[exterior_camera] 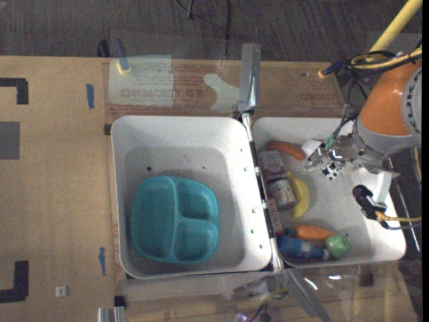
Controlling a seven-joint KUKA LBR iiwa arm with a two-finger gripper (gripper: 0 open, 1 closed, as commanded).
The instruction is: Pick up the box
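The box [271,161] is a small, pale brownish carton lying against the left wall of the right bin [375,243]. It sits just below an orange carrot [285,150] and above a can [282,192]. My gripper [322,162] hangs over the upper middle of the right bin, to the right of the box and apart from it. Nothing shows between the fingers. The grey arm with its orange band [389,109] reaches in from the right.
In the right bin there are also a banana [302,198], a second carrot [316,232], a blue bottle [299,247] and a green item [338,245]. The left bin [134,136] holds a teal divided plate [175,219]. A black cable end [365,200] hangs near the right bin's right side.
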